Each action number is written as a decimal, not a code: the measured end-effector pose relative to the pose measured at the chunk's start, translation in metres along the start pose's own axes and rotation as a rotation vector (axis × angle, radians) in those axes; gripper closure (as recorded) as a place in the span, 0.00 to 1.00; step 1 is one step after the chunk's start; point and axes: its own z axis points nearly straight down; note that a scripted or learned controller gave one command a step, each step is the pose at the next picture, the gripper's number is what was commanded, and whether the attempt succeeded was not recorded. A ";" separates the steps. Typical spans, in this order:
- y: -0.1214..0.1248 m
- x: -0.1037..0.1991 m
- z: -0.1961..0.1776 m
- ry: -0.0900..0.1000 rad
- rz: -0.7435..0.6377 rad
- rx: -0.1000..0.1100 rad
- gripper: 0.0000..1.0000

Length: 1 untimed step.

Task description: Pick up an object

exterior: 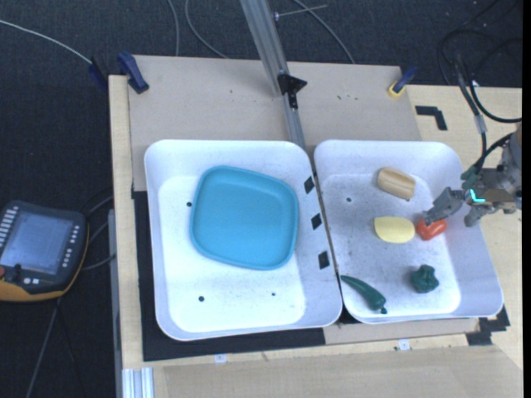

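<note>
The gripper (455,208), fingers spread wide, hovers beside a small red toy (431,229), likely light, stiff; grasp across its middle.

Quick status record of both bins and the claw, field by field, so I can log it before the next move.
left bin: blue plate
right bin: tan bread roll, yellow lemon-like piece, small red item, dark green lump, green pepper at near rim
claw: over right bin's right edge, beside the red item
grasp: no object visibly held
</note>
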 end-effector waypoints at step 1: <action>0.000 0.000 0.000 0.000 0.000 0.000 0.00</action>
